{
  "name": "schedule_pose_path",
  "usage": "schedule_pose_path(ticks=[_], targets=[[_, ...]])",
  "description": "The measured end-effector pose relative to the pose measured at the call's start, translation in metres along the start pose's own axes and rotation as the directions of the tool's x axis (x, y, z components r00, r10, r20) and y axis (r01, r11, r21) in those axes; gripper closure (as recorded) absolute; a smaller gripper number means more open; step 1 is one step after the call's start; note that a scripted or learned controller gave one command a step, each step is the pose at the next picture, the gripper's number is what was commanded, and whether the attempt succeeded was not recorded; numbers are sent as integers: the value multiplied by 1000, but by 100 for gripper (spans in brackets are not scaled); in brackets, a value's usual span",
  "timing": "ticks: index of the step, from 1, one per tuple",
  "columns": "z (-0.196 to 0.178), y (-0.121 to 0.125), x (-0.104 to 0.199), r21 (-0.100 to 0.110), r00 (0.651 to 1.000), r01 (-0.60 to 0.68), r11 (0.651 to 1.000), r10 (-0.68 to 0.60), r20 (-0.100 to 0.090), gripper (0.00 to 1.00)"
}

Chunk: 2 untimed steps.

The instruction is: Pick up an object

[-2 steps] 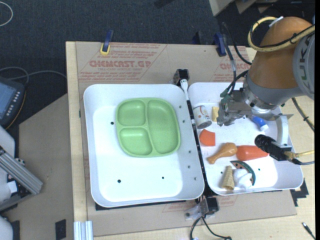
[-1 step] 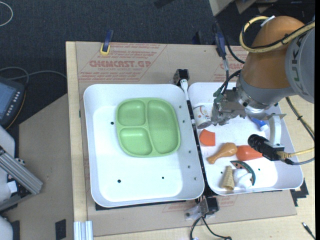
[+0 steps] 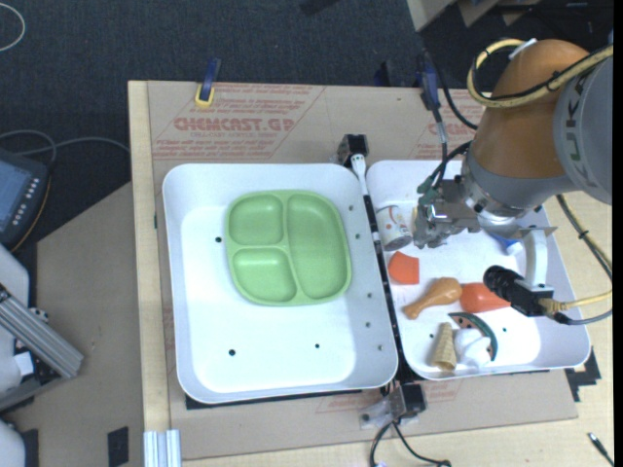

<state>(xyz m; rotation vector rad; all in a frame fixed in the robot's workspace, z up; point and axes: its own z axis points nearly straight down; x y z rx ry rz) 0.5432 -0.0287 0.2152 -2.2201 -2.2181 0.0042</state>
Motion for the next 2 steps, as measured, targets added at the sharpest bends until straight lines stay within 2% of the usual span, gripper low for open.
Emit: schedule_pose_path(ticks=[1,2], targets=[[-6,7,-2,-7,1000,2,1000,-2,1,100],[-18,1,-10,-7,1000,0,1000,0,1,100]])
